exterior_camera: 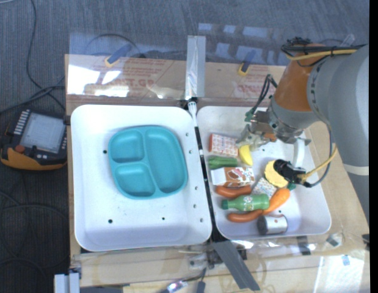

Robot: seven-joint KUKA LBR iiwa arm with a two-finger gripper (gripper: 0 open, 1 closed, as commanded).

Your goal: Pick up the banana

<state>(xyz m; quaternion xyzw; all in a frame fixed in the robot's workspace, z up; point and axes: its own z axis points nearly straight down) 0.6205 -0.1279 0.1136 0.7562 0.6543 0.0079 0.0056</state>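
Grey carpet floor (85, 11) surrounds the wooden bench (146, 78).

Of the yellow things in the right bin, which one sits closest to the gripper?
The small banana, right under the gripper, beside the red-patterned box. The other yellow thing, a round disc, lies farther down the bin, by the carrot.

Two white bins (137, 237) sit side by side. The left bin holds one teal tray (147, 162) with three compartments. The right bin holds one banana (245, 155), one carrot (278, 199), one green bottle (245, 202), two sausages (232, 191), two printed boxes (223, 143), one green pepper (221, 162), one yellow round (275, 173) and one can (272, 224).
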